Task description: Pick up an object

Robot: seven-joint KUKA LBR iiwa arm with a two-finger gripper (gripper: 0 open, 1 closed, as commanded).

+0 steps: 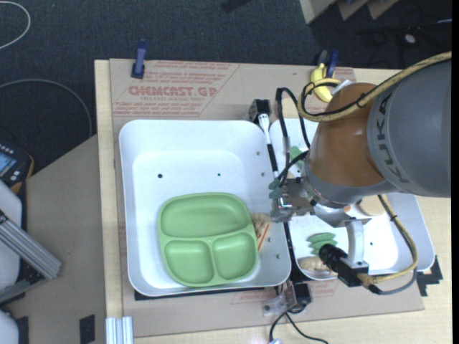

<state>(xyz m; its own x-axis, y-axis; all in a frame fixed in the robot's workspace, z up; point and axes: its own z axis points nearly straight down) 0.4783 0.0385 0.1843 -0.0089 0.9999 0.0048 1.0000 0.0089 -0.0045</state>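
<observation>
Grey arm (401,135) (orange band above the wrist) overhangs the right bin (416,246), hiding most of it. Gripper (281,205) sits at the divide between bins; its state cannot be determined. Green divided tray (206,239) lies in the left bin (143,163). Small green object (322,241) is partly hidden.

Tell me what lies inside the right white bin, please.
In the right bin I see a small green piece and a tan object near its front left corner. The arm covers most of the bin, so anything beneath it is hidden.
</observation>
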